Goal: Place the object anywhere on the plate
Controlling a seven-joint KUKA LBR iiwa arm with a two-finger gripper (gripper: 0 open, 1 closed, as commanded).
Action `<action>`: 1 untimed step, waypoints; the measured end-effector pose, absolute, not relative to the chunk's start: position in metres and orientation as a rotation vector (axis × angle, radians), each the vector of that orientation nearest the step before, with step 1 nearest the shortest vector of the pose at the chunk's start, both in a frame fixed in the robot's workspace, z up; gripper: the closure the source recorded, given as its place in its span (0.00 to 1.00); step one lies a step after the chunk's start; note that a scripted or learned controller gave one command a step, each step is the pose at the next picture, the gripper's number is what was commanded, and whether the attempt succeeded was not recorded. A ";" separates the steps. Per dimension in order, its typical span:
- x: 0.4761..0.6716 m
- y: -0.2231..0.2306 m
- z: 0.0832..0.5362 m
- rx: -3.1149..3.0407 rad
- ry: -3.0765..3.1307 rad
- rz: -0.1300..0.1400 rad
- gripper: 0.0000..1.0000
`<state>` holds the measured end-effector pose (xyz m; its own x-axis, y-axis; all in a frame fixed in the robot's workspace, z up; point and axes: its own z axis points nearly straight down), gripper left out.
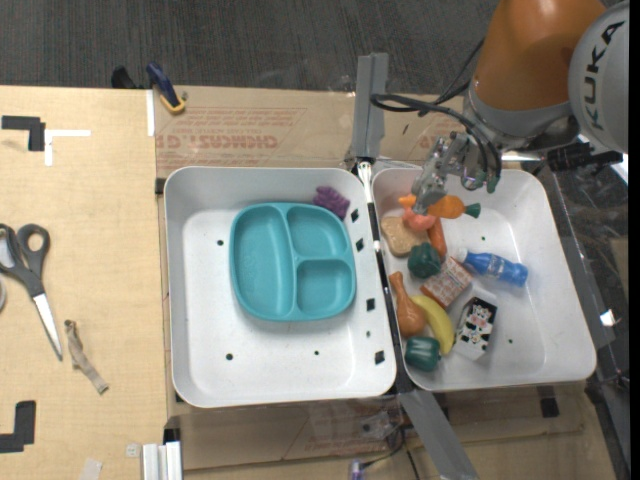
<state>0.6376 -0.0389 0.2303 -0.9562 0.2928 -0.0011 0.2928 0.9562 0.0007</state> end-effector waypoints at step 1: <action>0.608 -0.060 0.192 -0.149 3.136 0.001 1.00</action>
